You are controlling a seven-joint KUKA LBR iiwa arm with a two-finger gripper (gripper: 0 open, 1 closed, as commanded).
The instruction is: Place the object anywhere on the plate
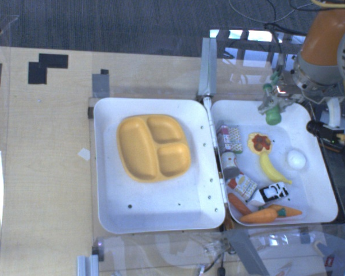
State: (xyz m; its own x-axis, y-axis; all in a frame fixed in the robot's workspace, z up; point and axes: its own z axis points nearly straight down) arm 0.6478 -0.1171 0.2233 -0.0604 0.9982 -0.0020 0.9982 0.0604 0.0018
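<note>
Status: transfer not complete. The plate (154, 147), yellow and three-sectioned, lies in the left bin (109, 211), toward its far edge, and nothing rests on it.

My gripper (273, 105) hangs above the far edge of the right bin (328, 206). A small green object (273, 117) sits at my fingertips, just below them, and appears lifted off the bin floor. I judge this to be the object for the plate.

Jaw state: the fingers appear closed in on the green object, pinching its upper end. The contact is small in view, so I take the grasp as probable, not certain.

Other items lie in the right bin: banana (272, 170), white ball (296, 159), carrot (264, 215).

Remaining: carry the green object across the bin divider to the left bin, then release over any section of the plate.
</note>
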